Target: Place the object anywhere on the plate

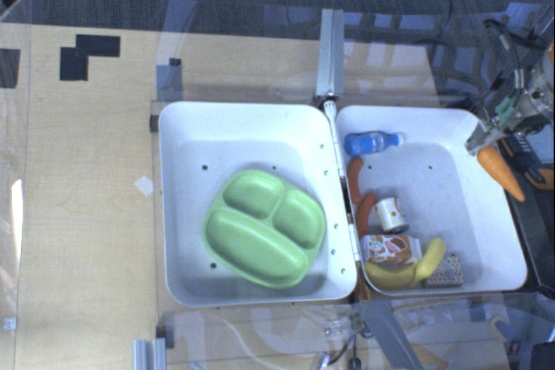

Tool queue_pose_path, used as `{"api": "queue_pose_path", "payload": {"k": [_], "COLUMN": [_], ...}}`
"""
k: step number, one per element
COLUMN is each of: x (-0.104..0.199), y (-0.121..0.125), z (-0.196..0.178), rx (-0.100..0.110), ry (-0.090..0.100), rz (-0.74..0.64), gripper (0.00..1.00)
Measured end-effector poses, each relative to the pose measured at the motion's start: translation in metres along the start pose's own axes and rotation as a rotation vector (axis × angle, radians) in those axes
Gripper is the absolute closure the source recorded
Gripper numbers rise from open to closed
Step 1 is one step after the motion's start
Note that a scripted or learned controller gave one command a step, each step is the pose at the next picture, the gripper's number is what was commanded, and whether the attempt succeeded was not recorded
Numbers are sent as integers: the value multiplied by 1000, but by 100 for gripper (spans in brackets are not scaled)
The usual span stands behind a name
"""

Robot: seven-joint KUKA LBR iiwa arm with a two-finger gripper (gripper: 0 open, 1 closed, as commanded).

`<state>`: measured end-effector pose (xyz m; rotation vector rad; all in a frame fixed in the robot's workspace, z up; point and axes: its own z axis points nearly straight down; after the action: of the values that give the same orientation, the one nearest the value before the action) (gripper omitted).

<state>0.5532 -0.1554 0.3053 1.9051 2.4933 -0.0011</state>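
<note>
A green divided plate [264, 227] lies in the left white bin [182, 186], towards its front. My gripper [487, 141] hangs over the right rim of the right bin [451, 165], far to the right of the plate. An orange carrot [505, 172] slants down and to the right from the fingertips, its thick end pinched between them. The carrot crosses the bin's right rim and looks lifted off it.
The right bin holds a blue bottle [371, 142], two reddish sausages [361, 197], a small can [390, 214], a snack packet [390, 249], a banana [408, 269] and a speckled pad [444, 273]. A metal divider [329, 56] runs between the bins at the back.
</note>
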Motion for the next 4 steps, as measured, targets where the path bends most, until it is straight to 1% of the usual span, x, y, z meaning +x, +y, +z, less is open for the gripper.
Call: {"api": "queue_pose_path", "payload": {"k": [1,2,3,4], "x": [101,57,100,160], "y": [11,-19,23,35], "z": [31,18,120,122], "rx": [2,-1,1,1], "ry": [3,1,4,4], "rz": [-16,-40,-142,32], "gripper": [100,100,100,100]}}
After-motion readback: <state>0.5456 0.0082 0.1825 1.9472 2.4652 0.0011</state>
